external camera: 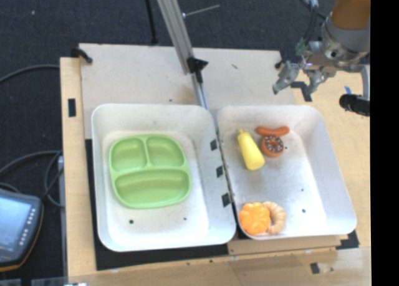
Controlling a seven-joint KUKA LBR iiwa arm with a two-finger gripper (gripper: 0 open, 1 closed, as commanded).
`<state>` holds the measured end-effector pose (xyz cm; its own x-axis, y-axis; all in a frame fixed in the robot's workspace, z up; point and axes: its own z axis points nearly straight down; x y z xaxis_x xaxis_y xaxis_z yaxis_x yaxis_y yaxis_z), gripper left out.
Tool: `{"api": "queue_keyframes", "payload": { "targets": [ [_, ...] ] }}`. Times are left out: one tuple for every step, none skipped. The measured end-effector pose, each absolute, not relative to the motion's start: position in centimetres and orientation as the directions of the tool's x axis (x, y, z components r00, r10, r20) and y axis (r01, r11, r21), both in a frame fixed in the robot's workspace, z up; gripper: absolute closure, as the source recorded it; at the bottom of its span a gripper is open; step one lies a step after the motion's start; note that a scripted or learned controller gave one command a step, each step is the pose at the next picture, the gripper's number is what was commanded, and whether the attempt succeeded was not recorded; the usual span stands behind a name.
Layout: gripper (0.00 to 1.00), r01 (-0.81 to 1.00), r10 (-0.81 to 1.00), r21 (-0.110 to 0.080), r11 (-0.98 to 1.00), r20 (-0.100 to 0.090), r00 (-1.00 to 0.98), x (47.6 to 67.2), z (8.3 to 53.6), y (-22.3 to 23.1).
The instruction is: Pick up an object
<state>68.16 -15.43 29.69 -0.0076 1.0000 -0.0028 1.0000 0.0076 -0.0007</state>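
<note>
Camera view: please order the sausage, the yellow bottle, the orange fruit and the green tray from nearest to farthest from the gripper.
From the gripper:
1. Sausage, top of the right bin.
2. Yellow bottle, just left of and below the sausage.
3. Orange fruit, front edge of the right bin.
4. Green tray, in the left bin.

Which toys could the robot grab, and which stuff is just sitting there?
For the job: yellow plastic bottle, red sausage, brown round doughnut, orange pumpkin-like toy, two-finger gripper.
Lying about: green divided plate, grey handheld screen.
</note>
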Motion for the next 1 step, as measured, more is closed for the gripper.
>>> {"api": "queue_keyframes", "payload": {
  "targets": [
    [1.0, 1.0, 1.0, 0.002, 0.012, -0.006, -0.012, 68.22, 30.88, -15.48]
  ]
}}
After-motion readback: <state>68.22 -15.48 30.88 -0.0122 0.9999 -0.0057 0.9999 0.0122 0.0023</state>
